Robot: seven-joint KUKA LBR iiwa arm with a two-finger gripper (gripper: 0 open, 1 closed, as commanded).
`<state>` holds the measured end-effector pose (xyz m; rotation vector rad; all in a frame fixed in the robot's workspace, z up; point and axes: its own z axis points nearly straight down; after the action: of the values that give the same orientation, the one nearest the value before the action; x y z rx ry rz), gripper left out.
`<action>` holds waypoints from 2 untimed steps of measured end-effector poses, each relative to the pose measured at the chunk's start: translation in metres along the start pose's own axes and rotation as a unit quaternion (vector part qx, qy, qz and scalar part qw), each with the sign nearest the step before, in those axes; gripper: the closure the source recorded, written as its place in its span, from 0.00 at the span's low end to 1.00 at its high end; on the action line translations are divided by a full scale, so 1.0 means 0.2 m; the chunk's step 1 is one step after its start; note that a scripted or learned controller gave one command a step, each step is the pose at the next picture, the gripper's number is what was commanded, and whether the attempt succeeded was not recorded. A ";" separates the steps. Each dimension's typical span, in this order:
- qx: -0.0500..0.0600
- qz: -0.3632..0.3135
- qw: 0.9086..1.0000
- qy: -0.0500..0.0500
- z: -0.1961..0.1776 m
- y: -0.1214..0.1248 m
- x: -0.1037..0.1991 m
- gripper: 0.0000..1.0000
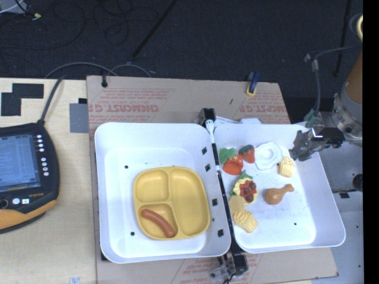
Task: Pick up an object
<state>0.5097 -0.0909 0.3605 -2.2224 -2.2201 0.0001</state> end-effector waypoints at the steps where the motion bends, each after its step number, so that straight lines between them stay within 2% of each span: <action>1: 0.006 -0.002 1.000 0.001 0.35 -0.16 0.27 1.00; 2: 0.000 -0.003 1.000 0.001 0.18 -0.16 0.50 1.00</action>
<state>0.4788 0.0097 0.3255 -2.2148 -2.2268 -0.0014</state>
